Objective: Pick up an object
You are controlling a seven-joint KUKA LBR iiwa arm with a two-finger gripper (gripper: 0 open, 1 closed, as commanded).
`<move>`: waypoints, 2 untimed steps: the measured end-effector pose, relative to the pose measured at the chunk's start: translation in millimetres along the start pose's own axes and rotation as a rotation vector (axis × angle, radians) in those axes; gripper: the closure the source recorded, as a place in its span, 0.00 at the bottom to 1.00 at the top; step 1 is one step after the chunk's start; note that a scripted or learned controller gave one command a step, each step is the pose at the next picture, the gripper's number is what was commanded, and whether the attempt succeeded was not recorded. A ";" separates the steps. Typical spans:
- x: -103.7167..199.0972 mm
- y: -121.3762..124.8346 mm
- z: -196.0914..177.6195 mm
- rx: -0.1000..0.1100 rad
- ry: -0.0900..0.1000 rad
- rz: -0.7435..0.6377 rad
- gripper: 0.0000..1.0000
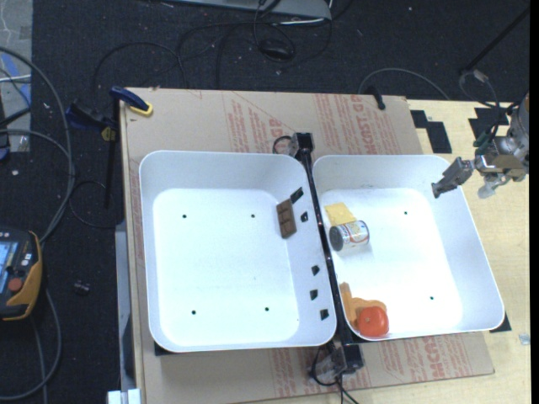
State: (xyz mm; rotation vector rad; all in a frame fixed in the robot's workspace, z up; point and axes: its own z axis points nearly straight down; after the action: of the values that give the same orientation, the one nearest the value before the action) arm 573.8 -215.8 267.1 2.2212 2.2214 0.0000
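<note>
rightward bin (455,251): can (349,235), yellow block (340,214), tomato (371,320)

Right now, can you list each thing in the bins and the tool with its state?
Can: on its side, right bin, touching the yellow block.
Yellow block: lying flat, right bin.
Tomato: resting in the right bin's near corner.
Brown bar: flat, left bin.
Tool: open, holding nothing, above the right bin's far edge.
</note>
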 end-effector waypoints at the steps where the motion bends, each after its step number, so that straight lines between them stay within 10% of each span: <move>1: 0.0 0.0 0.0 0.000 0.000 0.000 0.00; 2: 0.0 0.0 0.0 0.000 0.000 0.000 0.00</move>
State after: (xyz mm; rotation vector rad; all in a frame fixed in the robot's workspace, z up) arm 573.8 -215.8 267.1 2.2213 2.2214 -0.0001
